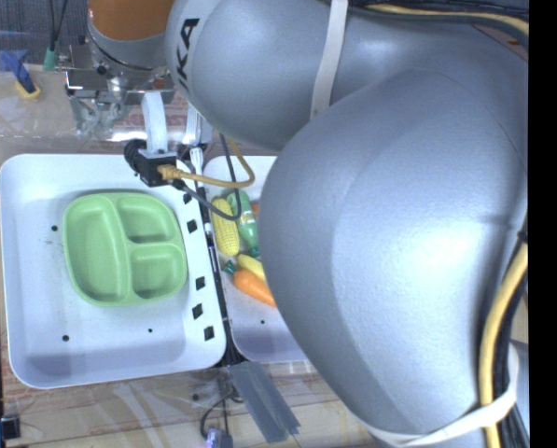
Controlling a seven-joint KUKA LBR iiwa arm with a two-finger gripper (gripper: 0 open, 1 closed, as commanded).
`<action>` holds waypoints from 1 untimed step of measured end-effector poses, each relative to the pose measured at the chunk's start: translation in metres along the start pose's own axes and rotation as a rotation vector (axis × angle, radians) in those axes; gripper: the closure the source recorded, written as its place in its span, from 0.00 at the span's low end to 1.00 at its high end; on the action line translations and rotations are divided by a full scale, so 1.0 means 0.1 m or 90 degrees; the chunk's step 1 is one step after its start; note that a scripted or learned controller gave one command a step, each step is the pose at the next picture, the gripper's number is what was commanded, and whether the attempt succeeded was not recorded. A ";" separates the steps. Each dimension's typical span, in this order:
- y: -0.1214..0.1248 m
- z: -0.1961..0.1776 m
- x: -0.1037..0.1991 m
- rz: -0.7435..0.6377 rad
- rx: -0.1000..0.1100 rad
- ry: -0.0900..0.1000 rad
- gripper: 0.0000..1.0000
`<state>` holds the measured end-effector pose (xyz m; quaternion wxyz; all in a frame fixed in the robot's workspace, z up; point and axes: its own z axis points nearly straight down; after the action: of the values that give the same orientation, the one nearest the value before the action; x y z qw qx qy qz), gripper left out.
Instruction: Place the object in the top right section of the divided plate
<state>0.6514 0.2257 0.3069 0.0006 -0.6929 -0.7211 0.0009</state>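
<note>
A green divided plate (pixel 124 247) lies in the left white bin (pixel 35 343), with one large section on its left and two smaller ones on its right. All sections look bare. My gripper (pixel 173 133) hangs over the back edge of the left bin, behind the plate's far right corner. Its two pale fingers (pixel 154 124) stand apart with nothing between them. In the right bin (pixel 259 343) toy food lies by the left wall: a corn cob (pixel 227 227), a green piece (pixel 249 230), a yellow piece (pixel 251 267) and an orange carrot (pixel 253 288).
The big grey arm (pixel 390 231) covers most of the right bin. A divider wall with black marks (pixel 203 269) separates the bins. A black fitting with a yellow cable (pixel 152 164) sits at the left bin's back right corner. Clutter lies behind the bins at the top left.
</note>
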 end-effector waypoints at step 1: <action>-0.01 -0.09 0.03 -0.006 0.001 0.000 1.00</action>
<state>0.6508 0.2283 0.3162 0.0009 -0.6893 -0.7245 0.0016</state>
